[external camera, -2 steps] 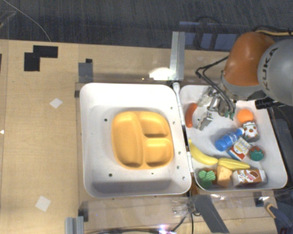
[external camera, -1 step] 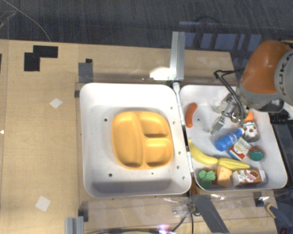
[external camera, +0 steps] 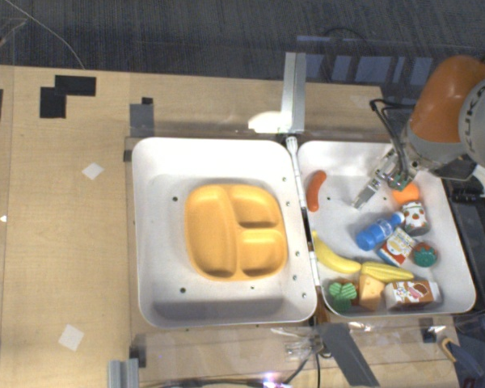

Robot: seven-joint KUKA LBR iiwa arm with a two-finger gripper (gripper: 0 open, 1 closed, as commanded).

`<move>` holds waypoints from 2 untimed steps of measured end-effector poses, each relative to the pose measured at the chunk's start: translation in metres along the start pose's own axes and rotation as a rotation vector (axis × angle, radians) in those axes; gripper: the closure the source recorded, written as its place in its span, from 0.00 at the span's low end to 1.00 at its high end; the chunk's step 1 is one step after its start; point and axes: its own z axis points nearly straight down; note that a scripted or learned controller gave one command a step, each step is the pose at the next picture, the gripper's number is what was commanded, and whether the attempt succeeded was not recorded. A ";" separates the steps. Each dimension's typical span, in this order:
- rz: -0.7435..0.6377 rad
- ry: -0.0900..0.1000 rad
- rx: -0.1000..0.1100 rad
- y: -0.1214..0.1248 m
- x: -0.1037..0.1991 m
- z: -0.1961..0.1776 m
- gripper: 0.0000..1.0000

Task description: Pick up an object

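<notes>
My gripper (external camera: 369, 192) hangs over the back part of the right bin (external camera: 461, 257), open, with nothing between its fingers. Just to its right lies a small orange toy (external camera: 406, 192). A red-orange sausage (external camera: 316, 191) lies to its left near the bin's divider. Nearer the front are a blue bottle (external camera: 379, 232), a red-and-white ball (external camera: 414, 215), a green ball (external camera: 424, 255), a banana (external camera: 335, 259), a cheese wedge (external camera: 372, 292), a green broccoli piece (external camera: 343, 292) and a small carton (external camera: 409, 294).
The left bin (external camera: 158, 217) holds a yellow divided tray (external camera: 234, 230) at its middle. A metal post (external camera: 294, 95) rises behind the wall between the bins. The grey arm with its orange band (external camera: 444, 103) comes in from the right.
</notes>
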 end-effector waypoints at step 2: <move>0.462 0.001 0.000 -0.020 0.040 -0.001 0.00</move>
